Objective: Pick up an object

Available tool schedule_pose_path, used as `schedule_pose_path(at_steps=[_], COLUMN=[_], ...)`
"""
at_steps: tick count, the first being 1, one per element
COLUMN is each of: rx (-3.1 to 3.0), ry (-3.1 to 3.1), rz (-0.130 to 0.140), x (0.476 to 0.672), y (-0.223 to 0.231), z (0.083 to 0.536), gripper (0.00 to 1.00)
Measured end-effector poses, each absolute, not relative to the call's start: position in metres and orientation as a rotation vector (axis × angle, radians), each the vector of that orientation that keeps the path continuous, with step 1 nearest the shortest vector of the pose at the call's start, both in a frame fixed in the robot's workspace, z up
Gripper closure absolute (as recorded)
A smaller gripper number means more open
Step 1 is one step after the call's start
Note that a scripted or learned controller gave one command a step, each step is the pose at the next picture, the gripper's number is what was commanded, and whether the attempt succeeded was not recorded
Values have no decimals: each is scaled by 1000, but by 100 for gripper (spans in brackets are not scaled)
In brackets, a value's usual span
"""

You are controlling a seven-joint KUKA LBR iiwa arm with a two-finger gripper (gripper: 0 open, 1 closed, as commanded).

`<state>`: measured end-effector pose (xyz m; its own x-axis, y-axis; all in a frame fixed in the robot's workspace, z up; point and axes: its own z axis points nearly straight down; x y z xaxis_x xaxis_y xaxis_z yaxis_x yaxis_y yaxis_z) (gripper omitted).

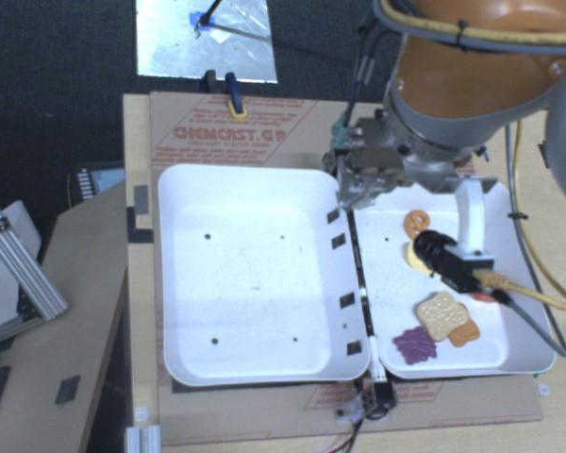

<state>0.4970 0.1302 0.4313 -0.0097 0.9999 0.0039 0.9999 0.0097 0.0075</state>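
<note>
Candidate objects: I see five small items, all in the right bin point(392, 289), none in contact with the gripper point(357, 189). Item 1 is an orange pretzel-shaped ring point(416, 223), lying flat in the far half of the bin and nearest to the gripper, though apart from it. Item 2 is a yellow piece point(414, 257) just below the ring in the view; part of it is hidden, so I cannot tell its shape. Item 3 is a tan square cracker point(440, 313) with a speckled face and scalloped edge, lying flat in the near half of the bin. Item 4 is a smaller orange piece point(466, 334) touching the cracker's near right corner. Item 5 is a purple lumpy cluster point(415, 345) just beside the cracker's near left corner, close to the bin's near wall. The gripper sits over the far left corner of the right bin, at the seam where the two bins meet. I cannot tell how far it is open, nor whether it has hold of anything. The grey arm point(472, 111) with its orange band enters from the upper right. The left bin point(255, 281) shows a white floor with a few dark dots. Both bins rest on a cardboard sheet point(231, 132) with red print
</note>
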Motion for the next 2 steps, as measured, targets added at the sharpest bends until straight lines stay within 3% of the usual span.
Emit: schedule_pose_path(at_steps=[1, 2], rx=[2209, 2214], ry=[2230, 2227], rz=[8, 6], x=[498, 486], y=[127, 147], z=[439, 460], gripper=[100, 100])
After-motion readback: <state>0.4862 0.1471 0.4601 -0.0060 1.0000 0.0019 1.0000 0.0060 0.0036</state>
